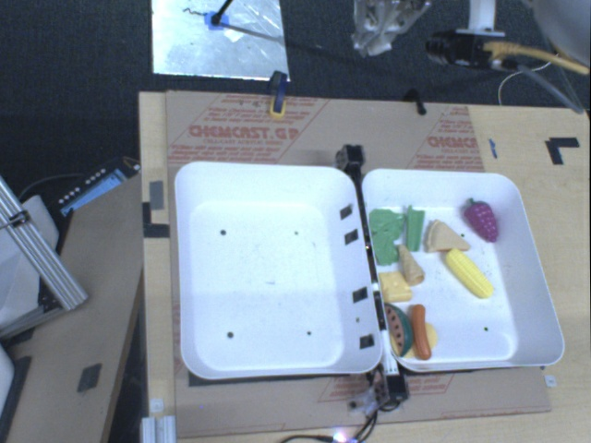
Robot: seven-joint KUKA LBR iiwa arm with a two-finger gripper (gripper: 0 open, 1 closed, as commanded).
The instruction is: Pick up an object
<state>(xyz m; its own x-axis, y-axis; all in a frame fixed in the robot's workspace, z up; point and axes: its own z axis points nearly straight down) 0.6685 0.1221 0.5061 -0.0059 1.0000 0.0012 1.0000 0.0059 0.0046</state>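
Nearest the lens, black clips (362, 295) join two shallow white plastic bins. Left bin (263, 270): bare. Right bin (517, 340): toy foods untouched, namely green leaf pieces (388, 231), orange carrot (420, 330), tan wedge (446, 238), yellow corn cob (469, 273), purple grape cluster (480, 219). Gripper (377, 28), raised beyond the bench's far edge, carries nothing; whether it is parted or closed cannot be told. Pick not yet begun, by appearance. Crowding along the divider may hinder; grapes lie freest.

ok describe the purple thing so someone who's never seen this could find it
Look in the right-hand white bin, at its far right corner. The bunch of purple grapes lies there apart from the other toy foods, the sole purple piece, bumpy with a green stem.
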